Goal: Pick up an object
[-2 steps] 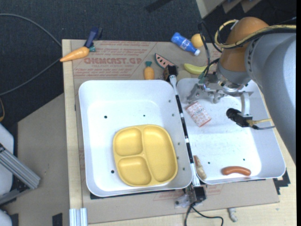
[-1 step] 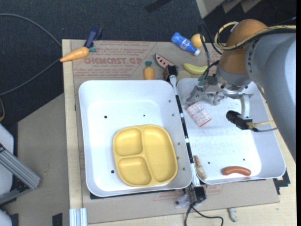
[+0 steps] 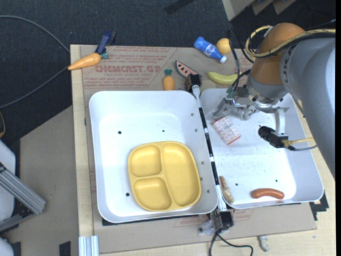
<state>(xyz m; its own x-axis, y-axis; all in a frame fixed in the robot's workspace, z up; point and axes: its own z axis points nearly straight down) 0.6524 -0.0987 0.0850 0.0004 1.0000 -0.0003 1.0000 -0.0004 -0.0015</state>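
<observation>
The gripper (image 3: 234, 110) is being hung low over the right bin (image 3: 298, 164), at about ten o'clock from that bin's middle, with the grey arm (image 3: 314, 73) being reached in from three o'clock. Whether the jaws are released or clenched cannot be told, since the wrist is being seen from above and the tips are being blurred against the white floor. A small red-and-white packet (image 3: 226, 129) is being left lying flat just at six o'clock of the gripper, near it but apparently apart; it is being judged the likeliest target, as it is the closest loose thing. A sausage (image 3: 268, 194) is being left at five o'clock of the bin, well apart from the tool. In the left bin (image 3: 106, 159) a yellow divided plate (image 3: 162, 175) is being kept at its six o'clock side. A carrot (image 3: 85, 62), a banana (image 3: 222, 78) and a blue bottle (image 3: 209, 49) are being left outside, at twelve o'clock of the bins, beyond easy reach. Nothing is being seen carried, so the pick is being judged not yet made.
</observation>
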